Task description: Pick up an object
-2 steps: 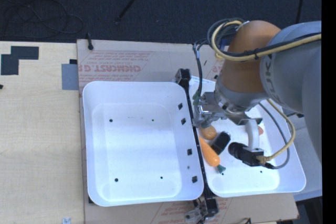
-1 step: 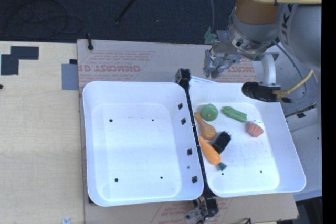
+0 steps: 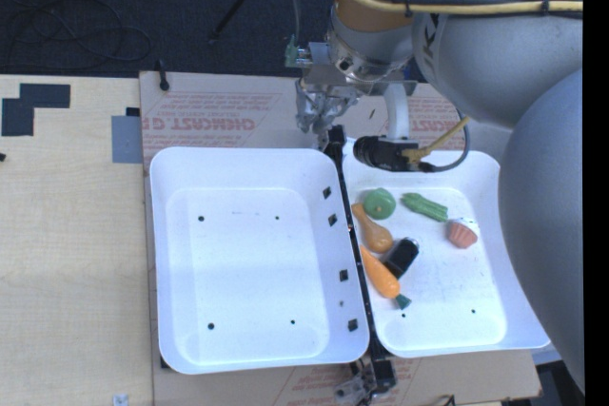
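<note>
Arm (image 3: 495, 24) hangs over the bins' far edge; tool (image 3: 319, 114) sits above the divider, can't tell its state. Left bin (image 3: 171, 204) bare, right bin (image 3: 476, 319) holds toy food: orange carrot (image 3: 381, 276), yellow squash (image 3: 373, 231), green pepper (image 3: 380, 203), green pod (image 3: 424, 206), pink piece (image 3: 461, 233), black block (image 3: 401, 256). Carrot probably light, rigid, slick plastic; grip mid-body across the narrow width.

Right bin (image 3: 481, 323), contents: green round fruit (image 3: 380, 203); green pod (image 3: 424, 206); pink strawberry (image 3: 462, 233); orange squash (image 3: 372, 229); carrot (image 3: 381, 275); black block (image 3: 401, 256), touching the carrot.
</note>
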You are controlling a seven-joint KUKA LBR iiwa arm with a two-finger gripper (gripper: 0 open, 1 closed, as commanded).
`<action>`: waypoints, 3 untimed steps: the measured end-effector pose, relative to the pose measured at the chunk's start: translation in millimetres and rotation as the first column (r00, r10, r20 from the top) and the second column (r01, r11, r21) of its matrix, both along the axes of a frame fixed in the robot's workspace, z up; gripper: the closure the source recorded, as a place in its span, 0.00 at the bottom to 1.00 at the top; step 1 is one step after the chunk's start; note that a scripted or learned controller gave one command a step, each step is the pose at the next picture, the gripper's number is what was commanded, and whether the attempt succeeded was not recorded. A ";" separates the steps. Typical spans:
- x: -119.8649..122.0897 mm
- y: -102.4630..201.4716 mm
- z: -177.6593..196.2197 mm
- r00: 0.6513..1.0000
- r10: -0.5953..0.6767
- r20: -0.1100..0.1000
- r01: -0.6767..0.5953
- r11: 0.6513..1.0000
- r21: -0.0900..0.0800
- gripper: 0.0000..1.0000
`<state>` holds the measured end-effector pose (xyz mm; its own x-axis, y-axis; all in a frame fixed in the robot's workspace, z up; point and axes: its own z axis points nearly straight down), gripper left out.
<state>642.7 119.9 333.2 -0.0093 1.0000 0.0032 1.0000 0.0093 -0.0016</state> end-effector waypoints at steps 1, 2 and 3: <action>-7.8 64.9 10.6 1.000 -0.002 0.000 0.002 1.000 -0.001 1.00; 1.3 127.0 40.0 1.000 -0.003 0.002 0.003 1.000 -0.001 1.00; 0.6 124.7 38.1 1.000 -0.004 -0.002 0.004 1.000 -0.005 0.00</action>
